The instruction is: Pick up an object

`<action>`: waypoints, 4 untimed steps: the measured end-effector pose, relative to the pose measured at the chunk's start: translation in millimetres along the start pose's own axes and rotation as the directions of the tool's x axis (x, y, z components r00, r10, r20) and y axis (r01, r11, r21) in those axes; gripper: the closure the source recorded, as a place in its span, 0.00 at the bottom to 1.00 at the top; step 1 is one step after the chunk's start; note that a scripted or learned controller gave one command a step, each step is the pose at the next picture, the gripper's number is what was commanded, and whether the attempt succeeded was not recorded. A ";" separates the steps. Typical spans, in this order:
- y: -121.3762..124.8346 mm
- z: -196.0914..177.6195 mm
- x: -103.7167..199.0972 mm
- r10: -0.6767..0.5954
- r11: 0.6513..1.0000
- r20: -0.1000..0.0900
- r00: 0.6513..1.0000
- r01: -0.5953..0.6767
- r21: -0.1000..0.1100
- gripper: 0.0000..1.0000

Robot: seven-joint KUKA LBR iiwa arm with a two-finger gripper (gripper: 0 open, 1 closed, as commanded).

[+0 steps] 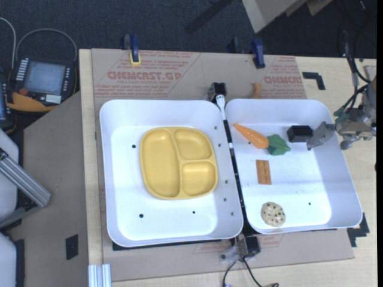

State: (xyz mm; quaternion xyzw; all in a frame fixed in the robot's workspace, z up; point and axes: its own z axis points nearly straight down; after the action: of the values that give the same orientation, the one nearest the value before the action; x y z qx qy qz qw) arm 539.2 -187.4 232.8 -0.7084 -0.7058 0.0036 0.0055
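Over the right shallow white bin [299, 187], at its right rim, the grey two-finger gripper [324, 135] hangs; whether it is open or closed I cannot tell, and nothing shows in its hold. Just beside it lies a small black block [299, 133], and further off an orange toy carrot with a green top [251, 136]. This looks like the approach step. Next the gripper must centre over one piece and descend.
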 end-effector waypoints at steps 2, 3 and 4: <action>5.2 56.6 0.0 -0.004 1.000 0.000 1.000 0.004 -0.005 0.00; 13.0 115.5 -3.1 -0.004 1.000 0.000 1.000 0.004 -0.007 0.00; 12.7 150.4 -2.4 -0.004 1.000 0.000 1.000 0.004 -0.008 0.00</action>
State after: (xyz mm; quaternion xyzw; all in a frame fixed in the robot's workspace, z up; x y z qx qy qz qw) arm 550.0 -189.5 82.2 -0.7071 -0.7071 0.0011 0.0027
